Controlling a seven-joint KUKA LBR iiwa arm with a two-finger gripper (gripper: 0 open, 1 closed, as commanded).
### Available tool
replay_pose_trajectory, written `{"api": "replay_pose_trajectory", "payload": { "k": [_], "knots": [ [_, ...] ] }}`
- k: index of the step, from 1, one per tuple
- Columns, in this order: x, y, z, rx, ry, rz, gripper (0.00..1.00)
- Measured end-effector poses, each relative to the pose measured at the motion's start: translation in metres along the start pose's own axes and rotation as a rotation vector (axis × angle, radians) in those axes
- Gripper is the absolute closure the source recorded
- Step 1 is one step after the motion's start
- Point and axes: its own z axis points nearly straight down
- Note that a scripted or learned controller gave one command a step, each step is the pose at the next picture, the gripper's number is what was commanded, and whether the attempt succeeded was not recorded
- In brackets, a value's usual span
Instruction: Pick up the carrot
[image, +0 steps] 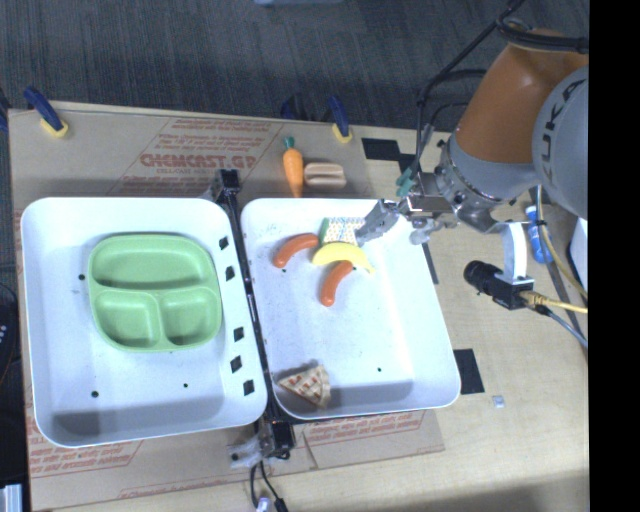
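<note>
Orange and small, the carrot (292, 170) lies outside both bins, on the cardboard sheet (190, 150) that covers the bench behind them, just past the back rim of the right bin (420, 330). A little hot-dog bun toy (324, 176) sits just beside it on its right. The carrot's long axis runs roughly front to back in the camera view: its green leafy top points away toward the far edge of the bench, and its tapered orange tip points toward the right bin.

By the look of things the task is barely begun. The carrot rests untouched, and the gripper (378, 222) hangs over the back right part of the right bin, near a pale patterned block (343, 229) and a yellow banana (341, 255), apart from the carrot. Nothing lies between its fingers, so it grasps nothing; whether those fingers are parted or closed is too blurred to tell.

Two sausages (296, 248) and a pizza slice (305, 384) also lie in the right bin, and a green divided tray (155, 290) sits in the left bin (50, 330).

What is left, judging from this, is nearly everything: the arm would have to travel left and back over the bin rim, line up across the carrot's narrow width, descend, close and lift.
</note>
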Motion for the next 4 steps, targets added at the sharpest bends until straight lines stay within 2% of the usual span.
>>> {"api": "replay_pose_trajectory", "payload": {
  "k": [1, 2, 3, 4],
  "knots": [
    [-0.066, 0.027, 0.199, 0.0, 0.001, 0.093, 0.0],
    [-0.041, 0.074, 0.204, 0.053, 0.003, 0.345, 0.0],
    [0.039, 0.084, 0.198, 0.004, 0.002, 0.629, 0.0],
    [0.058, 0.085, 0.065, -0.004, 0.002, 0.554, 0.0]
  ]
}}
